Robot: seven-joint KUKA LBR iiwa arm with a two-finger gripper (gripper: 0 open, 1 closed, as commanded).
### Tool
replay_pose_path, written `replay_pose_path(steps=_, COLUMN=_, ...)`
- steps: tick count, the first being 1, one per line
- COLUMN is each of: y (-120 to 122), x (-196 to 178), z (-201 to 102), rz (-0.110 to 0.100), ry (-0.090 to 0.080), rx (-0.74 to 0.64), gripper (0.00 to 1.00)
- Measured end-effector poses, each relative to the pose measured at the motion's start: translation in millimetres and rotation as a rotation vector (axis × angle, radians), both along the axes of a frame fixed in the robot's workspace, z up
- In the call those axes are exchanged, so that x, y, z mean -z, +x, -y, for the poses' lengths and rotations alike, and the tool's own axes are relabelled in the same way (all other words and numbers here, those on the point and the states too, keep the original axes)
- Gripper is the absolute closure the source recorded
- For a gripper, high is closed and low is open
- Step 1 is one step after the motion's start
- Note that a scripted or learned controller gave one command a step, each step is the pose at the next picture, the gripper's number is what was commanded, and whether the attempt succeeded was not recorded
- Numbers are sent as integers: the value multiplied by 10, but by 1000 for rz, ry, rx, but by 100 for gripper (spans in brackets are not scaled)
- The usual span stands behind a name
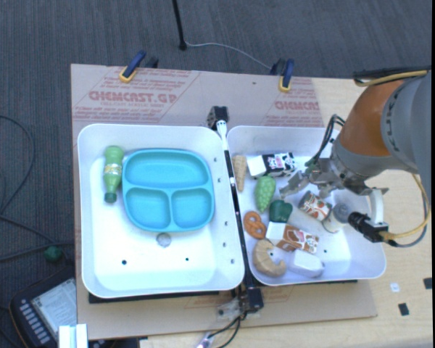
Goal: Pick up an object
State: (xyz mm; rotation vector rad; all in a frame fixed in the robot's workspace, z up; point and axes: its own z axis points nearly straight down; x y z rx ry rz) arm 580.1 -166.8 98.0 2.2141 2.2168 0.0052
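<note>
The right bin (362, 267) holds a heap of toy foods. Among them are a black-and-white carton (272, 163), a pale cone (239, 171), a light green leafy piece (265, 192), a dark green piece (280, 210), a pretzel (254, 224) and a brown-and-white box (299, 240). A croissant (268, 258) lies near the front. My gripper (309, 183) hangs low over the middle of this bin, just right of the carton and above a small brown-and-white pack (315, 207). Nothing shows as lifted.
The left bin (94, 252) carries a blue divided plate (168, 189), a green bottle (113, 172) along its left side and a small grey piece (163, 239). A black tool (219, 116) sits at the bins' shared back edge. Two clamps (285, 75) hold the board.
</note>
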Motion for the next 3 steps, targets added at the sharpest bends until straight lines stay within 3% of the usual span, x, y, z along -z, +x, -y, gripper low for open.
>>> replay_pose_path(steps=1, y=0, x=-96, z=1, rz=-1, ry=0, rx=0, gripper=100)
replay_pose_path(steps=2, y=-1, x=-95, z=0, rz=-1, ry=0, rx=0, gripper=0)
replay_pose_path(steps=3, y=-511, x=95, z=-503, rz=5, ry=-2, rx=2, gripper=0)
